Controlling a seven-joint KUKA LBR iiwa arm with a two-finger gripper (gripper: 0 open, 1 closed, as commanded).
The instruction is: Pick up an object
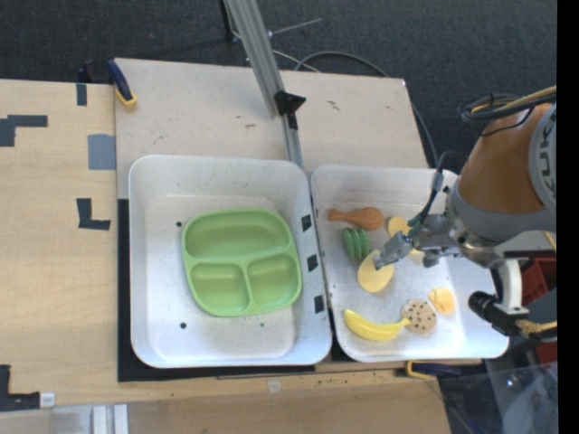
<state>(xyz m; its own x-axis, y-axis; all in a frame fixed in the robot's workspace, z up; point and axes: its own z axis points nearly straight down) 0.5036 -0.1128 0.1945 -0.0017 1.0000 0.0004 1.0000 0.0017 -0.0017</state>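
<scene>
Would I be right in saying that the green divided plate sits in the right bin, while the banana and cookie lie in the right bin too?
Not quite: the camera view shows the green divided plate in the left bin. The banana and cookie do lie in the right bin.

Glossy green plastic tray [241, 260]; matt wooden bench [208, 107].

Two white bins centre frame on the surface [208, 107]. Left bin [154, 242] holds green divided tray [242, 260]. Right bin [389, 179]: drumstick [356, 215], green veg [356, 243], yellow disc [374, 277], banana [372, 326], cookie [418, 316], small orange piece [442, 299]. Arm w/ gripper [393, 253] comes in from right, just above the disc.
</scene>
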